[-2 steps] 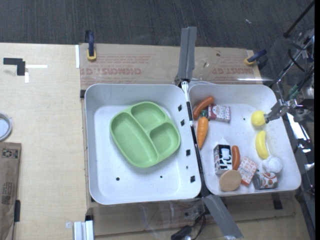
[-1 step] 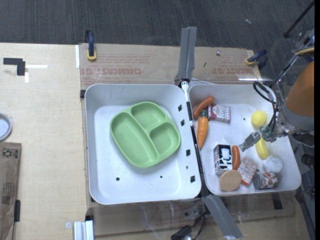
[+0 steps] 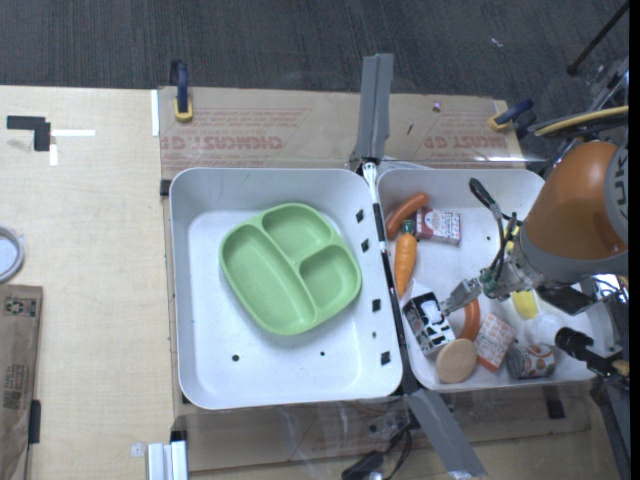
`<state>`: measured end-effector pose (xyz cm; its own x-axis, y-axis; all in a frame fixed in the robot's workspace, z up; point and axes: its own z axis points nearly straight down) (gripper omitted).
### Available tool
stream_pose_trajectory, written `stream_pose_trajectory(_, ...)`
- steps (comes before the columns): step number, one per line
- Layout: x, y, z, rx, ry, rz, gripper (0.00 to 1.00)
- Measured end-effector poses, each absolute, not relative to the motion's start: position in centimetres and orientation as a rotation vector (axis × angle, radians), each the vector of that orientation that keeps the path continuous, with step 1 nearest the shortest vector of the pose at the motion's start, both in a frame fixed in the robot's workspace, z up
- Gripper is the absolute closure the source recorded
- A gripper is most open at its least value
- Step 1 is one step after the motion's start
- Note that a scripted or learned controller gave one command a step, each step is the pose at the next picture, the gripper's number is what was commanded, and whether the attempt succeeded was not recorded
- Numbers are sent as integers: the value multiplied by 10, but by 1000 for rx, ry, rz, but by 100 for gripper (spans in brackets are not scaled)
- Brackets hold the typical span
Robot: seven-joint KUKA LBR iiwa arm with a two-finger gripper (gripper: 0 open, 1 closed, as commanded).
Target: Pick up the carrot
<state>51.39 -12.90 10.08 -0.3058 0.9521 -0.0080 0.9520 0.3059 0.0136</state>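
Orange, tapered carrot (image 3: 404,262) lies upright along right bin's (image 3: 448,180) left wall.

You have two bins side by side: the left bin (image 3: 190,298) holds a divided plate (image 3: 290,266) near its middle. In the right bin (image 3: 455,178), the carrot (image 3: 404,260) lies along the left wall, with a sausage (image 3: 407,212) behind it and a small carton (image 3: 438,226) just right of that. The gripper (image 3: 468,293) hangs right of the carrot, apart from it, above a second sausage (image 3: 470,319).
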Motion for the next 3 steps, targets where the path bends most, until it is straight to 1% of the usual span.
stream_pose_trajectory(1,515,-130,110,1844,2520,11,100)
stream_pose_trajectory(2,524,-66,191,2162,2279,-3,100)
stream_pose_trajectory(3,491,6,190,2296,2149,-7,100)
